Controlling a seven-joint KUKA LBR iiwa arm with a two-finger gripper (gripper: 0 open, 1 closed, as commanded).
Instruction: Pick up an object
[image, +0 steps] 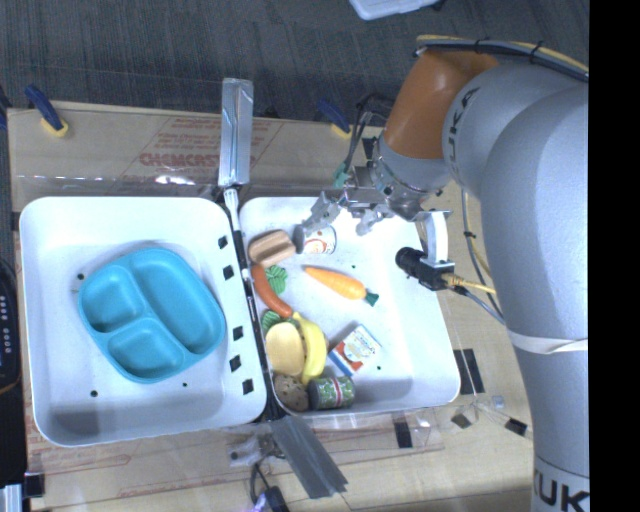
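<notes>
Bench: two white bins (60, 300), toys crowd the centre one.
Gripper (345, 212): jaws apart over the cup (320, 240).
Risk: cup slips; bun (270, 246) crowds it.

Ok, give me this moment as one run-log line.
phase: reaching | gripper: open, over right bin far end, beside bread roll | held: nothing | carrot, banana: loose in bin | left bin: blue tray
</notes>
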